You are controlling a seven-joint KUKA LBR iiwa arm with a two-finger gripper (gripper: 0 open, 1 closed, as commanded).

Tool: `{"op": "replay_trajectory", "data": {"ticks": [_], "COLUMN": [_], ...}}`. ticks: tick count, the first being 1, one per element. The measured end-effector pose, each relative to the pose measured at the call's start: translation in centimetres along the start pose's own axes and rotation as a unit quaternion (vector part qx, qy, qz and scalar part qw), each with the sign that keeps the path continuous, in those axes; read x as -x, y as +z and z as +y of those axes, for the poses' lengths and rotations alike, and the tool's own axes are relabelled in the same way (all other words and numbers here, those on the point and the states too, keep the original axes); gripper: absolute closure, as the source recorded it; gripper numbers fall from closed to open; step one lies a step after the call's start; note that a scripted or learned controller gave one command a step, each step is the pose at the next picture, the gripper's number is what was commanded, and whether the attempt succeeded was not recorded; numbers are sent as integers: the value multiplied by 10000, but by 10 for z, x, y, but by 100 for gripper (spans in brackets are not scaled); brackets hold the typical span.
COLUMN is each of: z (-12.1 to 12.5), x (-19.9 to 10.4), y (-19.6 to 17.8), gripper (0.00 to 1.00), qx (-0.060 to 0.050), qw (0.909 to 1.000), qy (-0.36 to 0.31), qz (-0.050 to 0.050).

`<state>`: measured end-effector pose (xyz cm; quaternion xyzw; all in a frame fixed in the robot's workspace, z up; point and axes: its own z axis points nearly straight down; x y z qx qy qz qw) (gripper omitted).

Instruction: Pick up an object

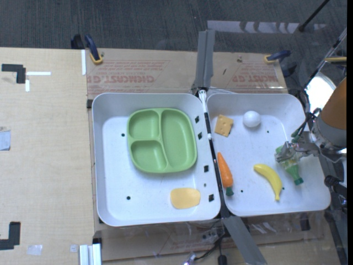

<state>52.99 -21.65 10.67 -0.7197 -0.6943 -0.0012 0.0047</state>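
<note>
My gripper [287, 156] hangs low at the right side of the right bin [259, 206], reaching in from the right edge. A small green object [297, 175] lies right under and beside it; I cannot tell whether they touch. A yellow banana [269, 179] lies just left of the gripper. Farther left in the same bin are an orange carrot [224, 171] along the left wall, a tan cracker [223, 125] and a white ball [252, 118] near the back.
The left bin [105, 164] holds a green divided plate [162, 140] and a flat yellow piece [185, 198] near the front. A raised divider [208, 148] separates the two bins. Cardboard and clamps sit behind them.
</note>
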Motion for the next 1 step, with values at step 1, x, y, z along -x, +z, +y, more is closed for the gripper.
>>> {"op": "replay_trajectory", "data": {"ticks": [1], "z": [49], "x": [-58], "y": [-86], "gripper": [100], "qx": [13], "qw": [9975], "qy": [711], "qz": [-43]}}
